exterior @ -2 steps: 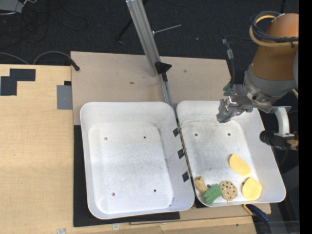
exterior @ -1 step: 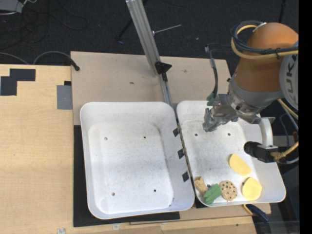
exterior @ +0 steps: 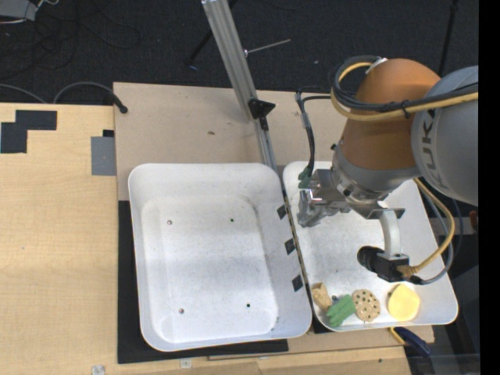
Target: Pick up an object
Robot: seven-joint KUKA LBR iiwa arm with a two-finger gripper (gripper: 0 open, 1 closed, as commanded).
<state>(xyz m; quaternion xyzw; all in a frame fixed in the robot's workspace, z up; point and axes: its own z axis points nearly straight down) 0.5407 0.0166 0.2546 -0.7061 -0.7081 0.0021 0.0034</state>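
My gripper hangs over the far left part of the right bin, close to the wall between the two bins. The bulky grey and orange wrist hides much of it from above. Small objects lie along the near edge of the right bin: a tan chunk, a green piece, a brown speckled disc and a yellow round piece. They lie well toward the near side of the gripper, apart from it. I see nothing held by the gripper.
The left bin is a large white tray beside the right one. A slanted aluminium bar rises behind the bins. A black fitting with a yellow cable hangs from the arm over the right bin.
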